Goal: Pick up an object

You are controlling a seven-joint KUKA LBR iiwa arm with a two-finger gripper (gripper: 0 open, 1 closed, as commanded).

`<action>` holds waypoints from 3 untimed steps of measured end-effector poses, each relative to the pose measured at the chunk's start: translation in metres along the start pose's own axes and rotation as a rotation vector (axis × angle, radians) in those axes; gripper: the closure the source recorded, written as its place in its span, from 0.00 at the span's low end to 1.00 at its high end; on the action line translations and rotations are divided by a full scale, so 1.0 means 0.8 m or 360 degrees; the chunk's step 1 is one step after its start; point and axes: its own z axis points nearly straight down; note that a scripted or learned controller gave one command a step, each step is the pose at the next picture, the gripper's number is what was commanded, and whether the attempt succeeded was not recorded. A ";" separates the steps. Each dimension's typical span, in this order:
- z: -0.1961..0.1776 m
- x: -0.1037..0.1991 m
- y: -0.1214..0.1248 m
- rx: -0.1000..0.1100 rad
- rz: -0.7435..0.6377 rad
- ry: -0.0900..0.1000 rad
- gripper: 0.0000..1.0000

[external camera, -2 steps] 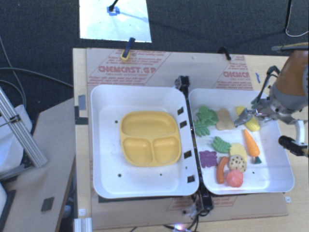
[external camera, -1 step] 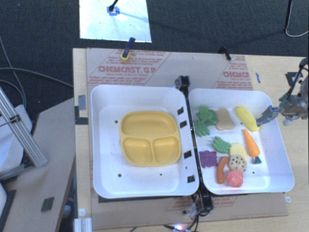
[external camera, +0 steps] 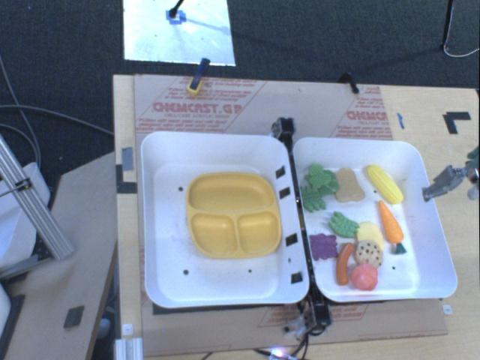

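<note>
The right white bin (external camera: 429,255) holds several toy foods: green broccoli (external camera: 319,184), a tan biscuit shape (external camera: 349,186), a yellow corn cob (external camera: 384,184), an orange carrot (external camera: 390,223), a green leaf piece (external camera: 343,223), purple grapes (external camera: 323,246), a chocolate-chip cookie (external camera: 367,253), an orange sausage (external camera: 344,263) and a red ball (external camera: 364,277). My gripper (external camera: 444,182) comes in at the right edge, just outside the bin's right wall, level with the corn. It is apart from every object and nothing shows in it.
The left white bin (external camera: 161,201) holds a yellow divided plate (external camera: 232,214). Black clips line the seam (external camera: 294,216) between the bins. Both bins rest on a cardboard sheet (external camera: 225,107) on the wooden bench. A metal frame (external camera: 30,201) stands at the far left.
</note>
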 end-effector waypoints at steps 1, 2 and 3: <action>0.247 0.012 -0.006 0.0040 0.0004 0.0013 0.00; 0.316 0.108 0.028 0.0003 -0.0006 -0.0002 0.00; 0.185 0.201 0.066 -0.0004 -0.0016 0.0010 0.00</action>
